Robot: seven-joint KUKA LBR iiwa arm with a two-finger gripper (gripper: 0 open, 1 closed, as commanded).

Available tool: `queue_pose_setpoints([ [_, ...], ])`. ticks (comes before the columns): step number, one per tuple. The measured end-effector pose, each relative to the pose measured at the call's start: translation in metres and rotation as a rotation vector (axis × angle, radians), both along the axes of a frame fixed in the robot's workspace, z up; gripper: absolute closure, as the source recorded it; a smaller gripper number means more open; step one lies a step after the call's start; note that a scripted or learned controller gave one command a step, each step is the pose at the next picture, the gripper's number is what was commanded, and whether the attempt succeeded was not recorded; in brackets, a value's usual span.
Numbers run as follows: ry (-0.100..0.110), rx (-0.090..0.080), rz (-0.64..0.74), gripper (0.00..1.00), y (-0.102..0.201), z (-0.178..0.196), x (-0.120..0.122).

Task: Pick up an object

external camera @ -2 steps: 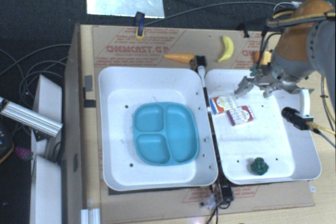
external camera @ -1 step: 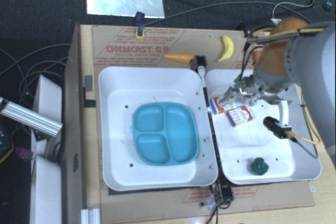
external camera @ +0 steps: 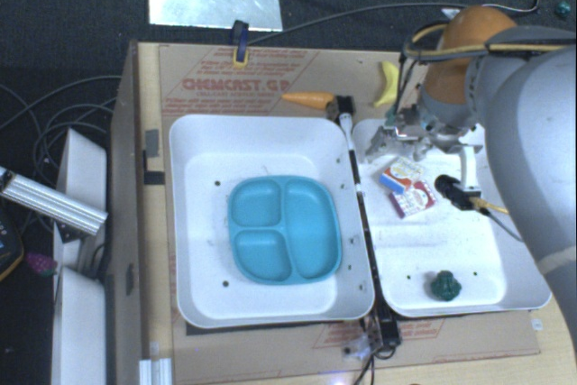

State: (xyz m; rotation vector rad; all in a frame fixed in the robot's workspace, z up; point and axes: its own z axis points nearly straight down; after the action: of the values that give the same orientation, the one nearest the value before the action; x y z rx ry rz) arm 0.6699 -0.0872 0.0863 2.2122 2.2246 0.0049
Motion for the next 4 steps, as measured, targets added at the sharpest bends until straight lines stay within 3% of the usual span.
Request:
queue_pose_setpoints([
  [1, 0.003, -0.001, -0.003, 0.00, -0.011, -0.001, -0.015],
  [2, 0.001, -0.002, 0.001, 1.00, -0.011, 0.010, -0.013],
  [3, -0.001, -0.001, -0.003, 1.00, -0.042, 0.115, -0.053],
  [4, 0.002, 0.000, -0.002, 0.00, -0.041, 0.114, -0.053],
])
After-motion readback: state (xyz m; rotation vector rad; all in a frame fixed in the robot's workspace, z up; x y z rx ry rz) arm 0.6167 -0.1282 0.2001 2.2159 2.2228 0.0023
